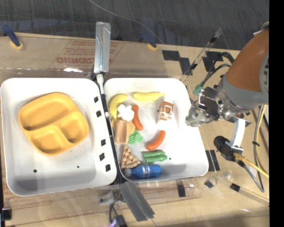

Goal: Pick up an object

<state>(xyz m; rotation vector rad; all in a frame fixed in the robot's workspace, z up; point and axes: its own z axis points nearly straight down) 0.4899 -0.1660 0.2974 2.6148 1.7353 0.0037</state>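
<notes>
Lying left of end effector [195,118]: sausage [155,140].

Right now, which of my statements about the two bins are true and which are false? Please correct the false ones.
1. The yellow tray lies in the left bin. True.
2. The pincer hangs over the left bin. False: it is at the right bin's right edge.
3. The blue bottle lies near the right bin's front edge. True.
4. The banana lies in the tray. False: it lies in the right bin, near its back.
5. The right bin holds one item. False: it holds many.
</notes>
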